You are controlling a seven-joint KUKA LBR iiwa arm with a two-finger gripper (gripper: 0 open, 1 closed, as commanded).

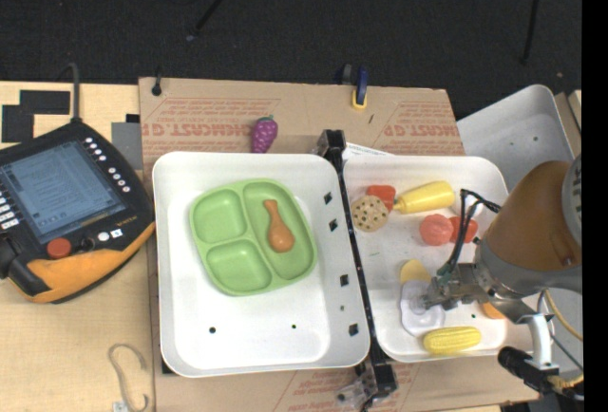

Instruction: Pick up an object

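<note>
My gripper (440,292) is low in the right bin (489,175), near its front right. It hovers at the upper edge of a pale lavender object (416,317), and the arm hides the contact. A yellow corn cob (452,339) lies just in front of it and a small yellow piece (413,270) sits to its left. Behind it are a red tomato (437,229), a long yellow item (425,197), a small red piece (381,195) and a speckled cookie (370,212). An orange bit (492,310) peeks from under the arm.
The left bin (190,325) carries a green divided plate (228,263) with a brown drumstick (277,227) in its right section. A purple toy (264,134) lies on the cardboard behind the bins. A teach pendant (66,201) rests at the far left.
</note>
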